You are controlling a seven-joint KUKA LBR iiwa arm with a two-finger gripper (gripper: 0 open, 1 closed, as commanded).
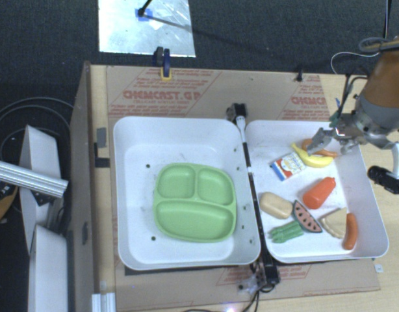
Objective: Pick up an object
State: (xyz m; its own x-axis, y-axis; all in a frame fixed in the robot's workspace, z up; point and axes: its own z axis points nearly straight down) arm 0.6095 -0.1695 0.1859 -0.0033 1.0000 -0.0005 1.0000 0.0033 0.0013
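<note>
The grey arm reaches in from the right, its orange band high near the upper right corner. The gripper (334, 135) hangs low over the right bin's far right part, fingers spread apart, pointing downward.

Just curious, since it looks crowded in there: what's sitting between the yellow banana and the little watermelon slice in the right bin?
In the camera view, the orange-red piece lies between the banana and the watermelon slice.
</note>
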